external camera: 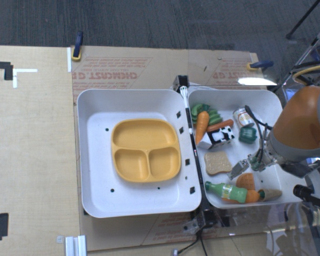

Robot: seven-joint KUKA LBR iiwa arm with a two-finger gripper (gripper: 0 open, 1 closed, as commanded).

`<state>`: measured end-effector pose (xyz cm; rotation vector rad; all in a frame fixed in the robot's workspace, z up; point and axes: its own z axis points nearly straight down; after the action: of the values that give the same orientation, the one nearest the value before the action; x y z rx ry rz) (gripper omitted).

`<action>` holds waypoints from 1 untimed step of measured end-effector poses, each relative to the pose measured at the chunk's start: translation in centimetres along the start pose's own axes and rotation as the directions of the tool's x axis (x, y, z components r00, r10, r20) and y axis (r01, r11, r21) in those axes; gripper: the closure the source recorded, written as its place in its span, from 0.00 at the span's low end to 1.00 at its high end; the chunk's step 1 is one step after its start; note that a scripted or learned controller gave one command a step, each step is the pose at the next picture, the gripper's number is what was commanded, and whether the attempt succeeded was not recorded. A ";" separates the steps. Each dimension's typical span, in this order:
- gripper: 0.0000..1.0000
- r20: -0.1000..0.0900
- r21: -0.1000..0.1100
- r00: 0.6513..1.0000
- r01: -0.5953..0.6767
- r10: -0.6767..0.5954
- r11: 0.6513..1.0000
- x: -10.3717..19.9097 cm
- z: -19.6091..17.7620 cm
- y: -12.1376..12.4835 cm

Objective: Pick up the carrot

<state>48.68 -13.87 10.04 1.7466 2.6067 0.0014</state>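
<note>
1. A yellow three-compartment plastic plate [146, 156] sits in the left white bin [90, 159].
2. In the right white bin [266, 97], an orange carrot with green leafy top [202, 124] lies by the divider, near a slice of brown bread [218, 163] and a green bottle [226, 191].
3. The gripper [244, 166] hovers just beside the bread.
</note>
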 end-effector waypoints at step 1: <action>1.00 0.002 -0.003 1.000 -0.005 0.005 1.000 -0.2 -0.9 0.2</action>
<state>48.88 -13.96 10.93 1.7509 2.5995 0.0031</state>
